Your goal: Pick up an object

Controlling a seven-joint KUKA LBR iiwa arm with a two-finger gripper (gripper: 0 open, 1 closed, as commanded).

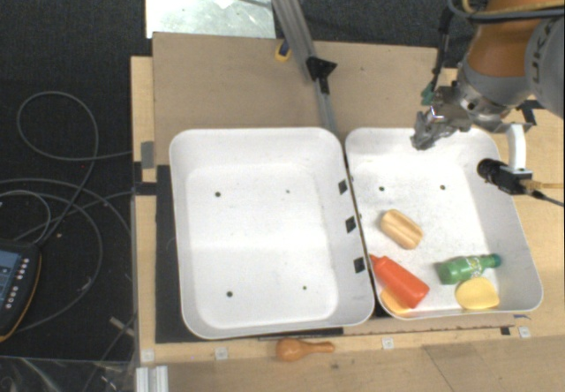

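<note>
Brown bench boards [229, 81] carry two white bins side by side. Low in the right bin [415, 178] lie a bread roll [401, 229], an orange carrot [402, 281], a green bottle [466, 267] and a yellow lemon [478, 294]. Well apart from them, the gripper [427, 136] hangs over that bin's far edge with nothing in it; whether it is released or clenched cannot be told. Beside it sits the left bin [265, 231].

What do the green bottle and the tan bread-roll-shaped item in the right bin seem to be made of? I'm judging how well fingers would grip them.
The small green bottle looks like smooth, glossy plastic, going by its bright highlights. The tan bread-roll-shaped item appears matte with soft edges, possibly foam or rubbery toy plastic; the view leaves that open.
</note>
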